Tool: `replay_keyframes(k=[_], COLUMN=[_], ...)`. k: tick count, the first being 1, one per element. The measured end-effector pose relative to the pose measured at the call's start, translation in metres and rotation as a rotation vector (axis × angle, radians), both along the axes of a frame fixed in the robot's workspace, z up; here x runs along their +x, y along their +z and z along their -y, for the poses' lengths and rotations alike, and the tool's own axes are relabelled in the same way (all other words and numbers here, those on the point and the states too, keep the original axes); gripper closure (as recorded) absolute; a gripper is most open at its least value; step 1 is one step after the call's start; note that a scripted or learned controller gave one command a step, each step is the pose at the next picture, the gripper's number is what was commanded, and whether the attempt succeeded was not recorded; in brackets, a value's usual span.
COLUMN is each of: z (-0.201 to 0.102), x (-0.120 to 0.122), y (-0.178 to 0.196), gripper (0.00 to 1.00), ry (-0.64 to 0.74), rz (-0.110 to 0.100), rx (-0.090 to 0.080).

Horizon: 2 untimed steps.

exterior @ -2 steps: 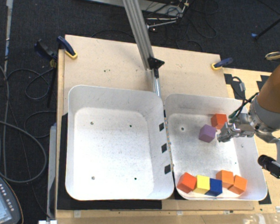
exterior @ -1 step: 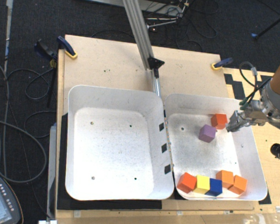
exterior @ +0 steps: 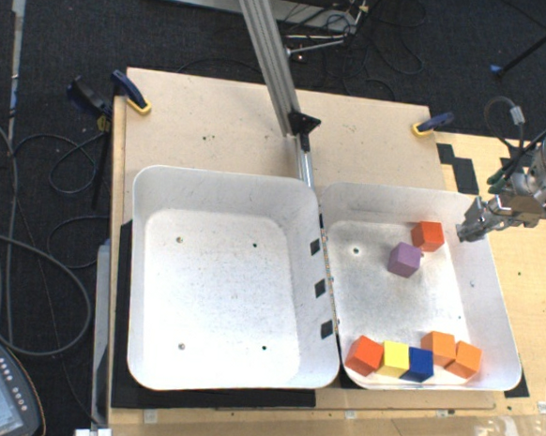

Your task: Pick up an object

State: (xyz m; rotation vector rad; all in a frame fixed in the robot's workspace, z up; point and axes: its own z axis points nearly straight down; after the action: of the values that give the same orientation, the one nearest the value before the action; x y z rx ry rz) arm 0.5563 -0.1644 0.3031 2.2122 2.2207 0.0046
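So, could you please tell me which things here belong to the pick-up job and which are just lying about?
Belonging to the job:
- tool
- right bin
- orange cube and purple cube
- front row of cubes: orange, yellow, blue, orange, orange

Just lying about:
- left bin
- blue-and-yellow clamps
- metal pole
- cables

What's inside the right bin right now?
The right bin holds seven blocks: orange and purple near the far side; orange, yellow, blue, two more orange along the near wall. Floor beneath them is covered.

bins (exterior: 228, 195) white, speckled | blocks: purple (exterior: 404, 259), orange (exterior: 429, 236), orange (exterior: 366, 355), yellow (exterior: 396, 358), blue (exterior: 420, 364), orange (exterior: 441, 347), orange (exterior: 467, 358) | bench (exterior: 214, 128) beige
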Motion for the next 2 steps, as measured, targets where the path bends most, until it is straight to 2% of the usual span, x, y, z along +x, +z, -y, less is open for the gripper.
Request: replay_keyframes(k=[1,2], z=[-0.048,-0.102], x=[0.004,-0.013], y=[-0.015,-0.029], gripper=[1.00,1.00], ry=[0.004,0.004], rz=[-0.007,-0.010], rx=[0.004,0.005])
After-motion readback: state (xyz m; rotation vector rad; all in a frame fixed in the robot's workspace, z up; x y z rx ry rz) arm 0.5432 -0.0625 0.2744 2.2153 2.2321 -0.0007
